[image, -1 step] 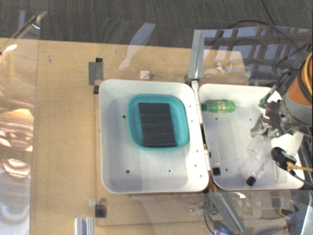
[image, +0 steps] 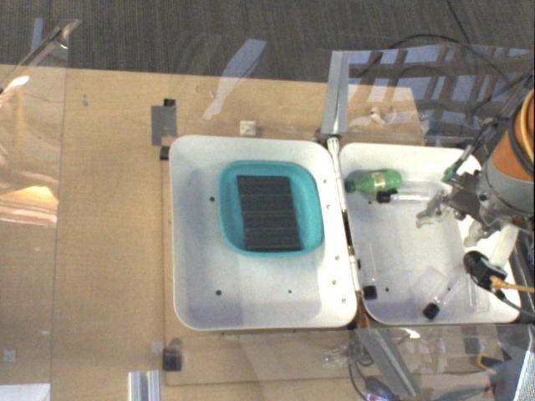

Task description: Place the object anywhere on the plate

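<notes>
Teal plate [image: 270,208], square with rounded corners, sits in the left bin [image: 196,291], toward that bin's far side and a little right of centre. On the plate lies a dark ribbed rectangular slab [image: 268,213], flat, long side running away from the camera; it covers most of the plate's middle and leaves a teal border all round.

Right of the plate, across the seam where the two rims meet, is the right bin [image: 401,299]. Green bottle [image: 374,181] lies on its side in that bin's far left corner, just beside the rim nearest the plate. Touching it or very nearly so, on its near side, a clear tube with a black cap [image: 401,196] lies on its side, pointing away from the plate. Another clear, black-capped piece [image: 440,297] lies near the right bin's front right corner, well apart from the plate.

Arm [image: 510,161], grey with orange band, enters over the right bin's far-right side. Gripper [image: 458,200] hangs over that bin, well right of the plate, near the tube's far end. Fingers blur into clear plastic and cabling; cannot tell how far apart they stand or whether anything is between them.

Bins rest on a tan wooden bench [image: 92,224].
</notes>
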You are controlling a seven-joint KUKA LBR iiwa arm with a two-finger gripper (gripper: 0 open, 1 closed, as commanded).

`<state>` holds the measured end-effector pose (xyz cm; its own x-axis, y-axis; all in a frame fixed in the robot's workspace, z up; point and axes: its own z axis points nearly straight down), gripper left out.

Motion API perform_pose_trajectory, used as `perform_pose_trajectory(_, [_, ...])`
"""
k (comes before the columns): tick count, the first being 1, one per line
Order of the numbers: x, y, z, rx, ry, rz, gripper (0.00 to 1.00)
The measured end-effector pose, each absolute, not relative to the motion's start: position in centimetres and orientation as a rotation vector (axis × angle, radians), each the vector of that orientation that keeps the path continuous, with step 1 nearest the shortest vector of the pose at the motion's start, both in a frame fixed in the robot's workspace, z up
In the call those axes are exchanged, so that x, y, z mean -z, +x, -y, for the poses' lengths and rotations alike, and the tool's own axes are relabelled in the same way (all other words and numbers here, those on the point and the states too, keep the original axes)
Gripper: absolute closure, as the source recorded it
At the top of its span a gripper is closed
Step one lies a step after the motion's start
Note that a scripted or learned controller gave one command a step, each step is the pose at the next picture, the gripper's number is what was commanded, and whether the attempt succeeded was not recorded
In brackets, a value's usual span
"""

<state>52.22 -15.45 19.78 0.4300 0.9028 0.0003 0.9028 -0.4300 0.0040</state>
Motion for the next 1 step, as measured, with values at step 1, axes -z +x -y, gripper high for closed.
perform_pose_trajectory(1, [-22.73, 51.74, 16.34, -0.005, 2.670, -1.648, 0.00])
